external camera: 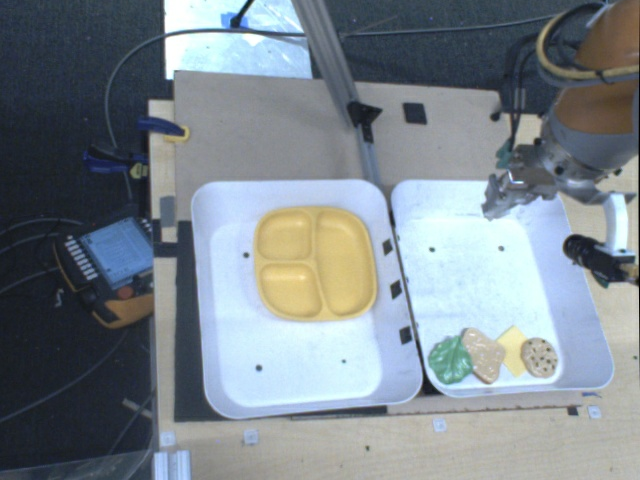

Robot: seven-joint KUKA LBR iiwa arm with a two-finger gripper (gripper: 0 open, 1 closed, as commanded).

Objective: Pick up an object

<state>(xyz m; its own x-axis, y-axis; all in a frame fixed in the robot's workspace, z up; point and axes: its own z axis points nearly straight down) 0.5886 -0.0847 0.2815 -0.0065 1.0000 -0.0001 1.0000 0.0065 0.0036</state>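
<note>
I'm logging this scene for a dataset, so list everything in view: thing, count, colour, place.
bins: 2, white, side by side on the bench
divided plate: 1, yellow, in the left bin
lettuce leaf: 1, green, near edge of the right bin
toast slice: 1, tan, beside the leaf
cheese slice: 1, yellow, between toast and cookie
cookie: 1, brown, speckled, rightmost of the row
handheld device: 1, blue and orange, left of the bench
arm: 1, grey and orange, right
claw: 1, grey, over the right bin's far edge

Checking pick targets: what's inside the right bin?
Right bin: green leaf, toast piece, yellow wedge, cookie clustered at its near edge. Toast overlaps the leaf and wedge, hiding their edges.
</note>
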